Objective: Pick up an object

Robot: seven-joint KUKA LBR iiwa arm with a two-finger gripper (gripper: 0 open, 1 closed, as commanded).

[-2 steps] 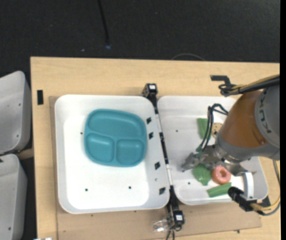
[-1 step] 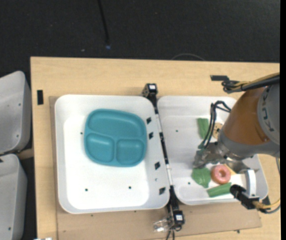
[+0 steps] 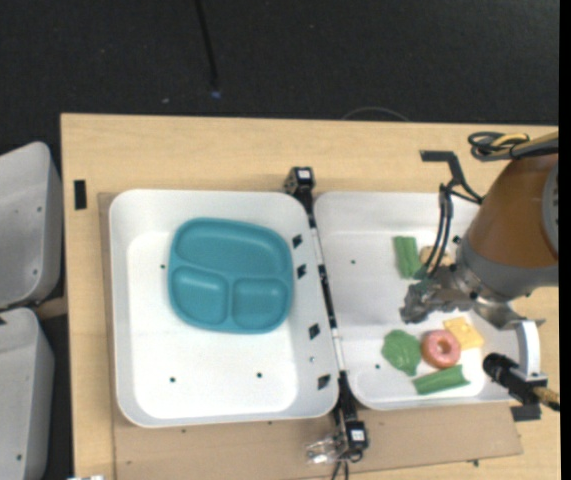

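Gripper (image 3: 417,305) above right bin (image 3: 365,238), toys (image 3: 401,351) along front edge.

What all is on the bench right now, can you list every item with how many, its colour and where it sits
bins: 2, white, side by side on the bench
bench: 1, light wood, under both bins
divided plate: 1, teal, left bin, upper middle
upright green piece: 1, green, right bin, upper part
leafy green piece: 1, green, right bin, lower part
ring: 1, pink-red, right bin, right of the leafy piece
yellow piece: 1, yellow, right bin, beside the ring
long green piece: 1, green, right bin, near its lower edge
arm: 1, grey with orange band, from the right
gripper: 1, dark, above the right bin
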